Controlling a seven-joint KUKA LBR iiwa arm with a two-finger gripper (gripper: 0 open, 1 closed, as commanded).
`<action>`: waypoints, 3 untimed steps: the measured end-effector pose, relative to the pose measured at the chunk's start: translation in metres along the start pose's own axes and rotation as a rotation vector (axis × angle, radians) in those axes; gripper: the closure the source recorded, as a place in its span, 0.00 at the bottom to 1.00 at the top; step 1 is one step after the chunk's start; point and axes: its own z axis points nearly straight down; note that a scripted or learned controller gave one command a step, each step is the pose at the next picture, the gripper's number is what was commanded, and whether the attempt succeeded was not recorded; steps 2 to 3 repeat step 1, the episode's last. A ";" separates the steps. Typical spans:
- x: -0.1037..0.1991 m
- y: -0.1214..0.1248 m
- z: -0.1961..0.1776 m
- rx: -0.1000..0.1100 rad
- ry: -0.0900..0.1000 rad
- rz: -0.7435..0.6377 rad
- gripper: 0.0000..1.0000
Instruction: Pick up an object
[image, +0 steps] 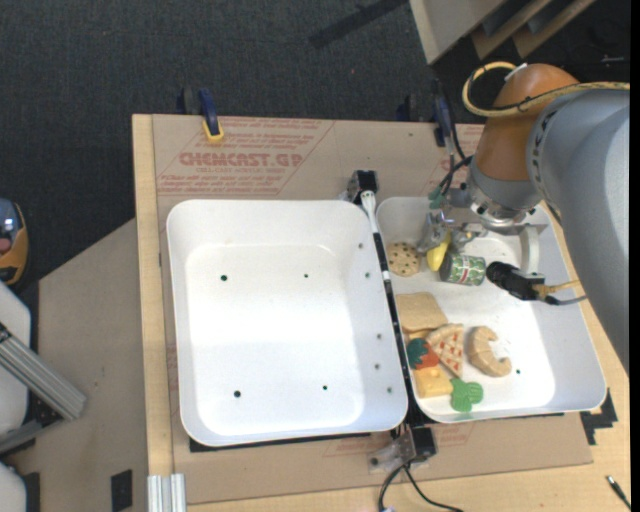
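My gripper (445, 243) reaches down into the back of the right bin (570, 385), below the grey arm and its orange band. Right at its tip lie a yellow piece (437, 259) and a small green can (464, 269) on its side. A round chocolate-chip cookie (404, 259) lies just left of them, against the bin's left wall. Toward the front of the bin sit a tan cracker (421, 311), a pizza slice (449, 347), a bitten bagel-like ring (487, 351), a yellow block (432, 381), a teal piece (417, 352) and a green broccoli piece (465, 396).
The left bin (275, 320) is a wide white tray with a few black dots on its floor. A black ridge (380, 265) divides the two bins. A black cable (515, 281) runs from the wrist across the right bin. Brown cardboard (250, 155) lies under both.
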 end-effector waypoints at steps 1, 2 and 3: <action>0.056 0.005 -0.100 -0.036 0.002 -0.012 1.00; 0.056 0.005 -0.100 -0.036 0.002 -0.012 1.00; 0.056 0.005 -0.100 -0.036 0.002 -0.012 1.00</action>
